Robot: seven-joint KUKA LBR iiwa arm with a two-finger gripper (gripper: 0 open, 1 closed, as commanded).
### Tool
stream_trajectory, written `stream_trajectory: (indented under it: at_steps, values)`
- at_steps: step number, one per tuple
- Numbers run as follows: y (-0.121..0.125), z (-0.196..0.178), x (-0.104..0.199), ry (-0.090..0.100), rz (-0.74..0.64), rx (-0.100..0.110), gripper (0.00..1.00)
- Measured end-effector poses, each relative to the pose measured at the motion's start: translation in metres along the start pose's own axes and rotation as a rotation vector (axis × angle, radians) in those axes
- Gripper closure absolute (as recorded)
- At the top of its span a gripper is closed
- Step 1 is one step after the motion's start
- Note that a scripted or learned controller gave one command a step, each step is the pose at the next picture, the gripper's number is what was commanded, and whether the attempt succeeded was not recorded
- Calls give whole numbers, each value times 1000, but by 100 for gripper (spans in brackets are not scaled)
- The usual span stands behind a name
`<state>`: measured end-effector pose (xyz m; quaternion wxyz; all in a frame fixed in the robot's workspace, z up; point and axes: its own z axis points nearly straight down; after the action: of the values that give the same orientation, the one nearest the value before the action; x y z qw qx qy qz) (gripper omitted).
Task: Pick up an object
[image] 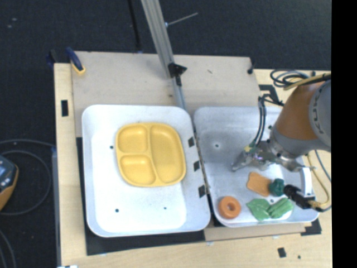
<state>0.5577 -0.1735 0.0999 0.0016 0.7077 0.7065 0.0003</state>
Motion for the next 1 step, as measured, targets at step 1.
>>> stream_trajectory:
  at_steps: [1]
  values:
    - [2,-14,0,1,2,-7,100]
